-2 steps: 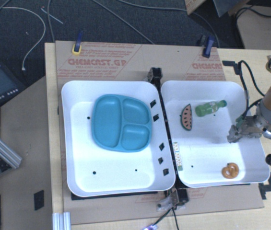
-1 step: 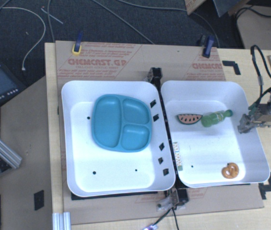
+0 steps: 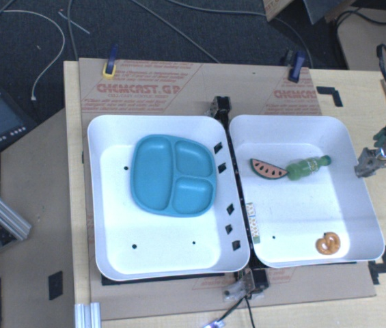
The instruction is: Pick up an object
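1. At the right edge of the view, a small metal part of the gripper (image 3: 378, 154) pokes in just outside the right bin (image 3: 356, 183) — the arm behind it is cut off, and I cannot tell whether the fingers are apart or together.
2. Inside the right bin, a green bottle (image 3: 307, 166) lies on its side, long axis running left to right and tilted slightly up toward the right, its narrow end pointing right.
3. Touching its left end lies a watermelon slice (image 3: 268, 169), red face up, long axis also roughly left to right.
4. Near the bin's front right corner sits a small pretzel (image 3: 328, 243), well apart from the others.
5. Over in the left bin (image 3: 111, 203) rests a blue divided plate (image 3: 173, 175).
6. Whatever shows of the gripper hangs level with the bottle, beyond the bin wall, touching nothing in the bin.
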`<state>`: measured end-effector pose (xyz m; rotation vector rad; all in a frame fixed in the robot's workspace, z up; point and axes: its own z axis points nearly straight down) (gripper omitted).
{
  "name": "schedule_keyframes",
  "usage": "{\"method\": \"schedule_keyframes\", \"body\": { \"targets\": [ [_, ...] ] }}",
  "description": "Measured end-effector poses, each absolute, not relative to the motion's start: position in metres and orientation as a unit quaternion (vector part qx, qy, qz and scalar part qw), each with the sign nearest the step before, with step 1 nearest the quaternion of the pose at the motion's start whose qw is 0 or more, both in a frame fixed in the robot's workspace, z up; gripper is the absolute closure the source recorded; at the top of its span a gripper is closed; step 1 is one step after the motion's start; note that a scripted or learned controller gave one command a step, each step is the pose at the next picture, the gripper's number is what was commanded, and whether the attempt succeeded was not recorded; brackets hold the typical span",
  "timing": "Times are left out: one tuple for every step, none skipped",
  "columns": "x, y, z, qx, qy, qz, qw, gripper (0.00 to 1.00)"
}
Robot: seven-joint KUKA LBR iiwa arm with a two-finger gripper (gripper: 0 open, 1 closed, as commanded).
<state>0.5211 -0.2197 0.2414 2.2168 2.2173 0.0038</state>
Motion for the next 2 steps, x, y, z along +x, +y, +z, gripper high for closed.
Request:
{"method": "schedule_keyframes", "body": {
  "targets": [
    [0.522, -0.22, 0.289, 0.707, 0.708, 0.0011, 0.003, 1.0],
    [0.545, -0.181, 0.279, 0.705, 0.709, 0.0009, 0.001, 1.0]
  ]
}}
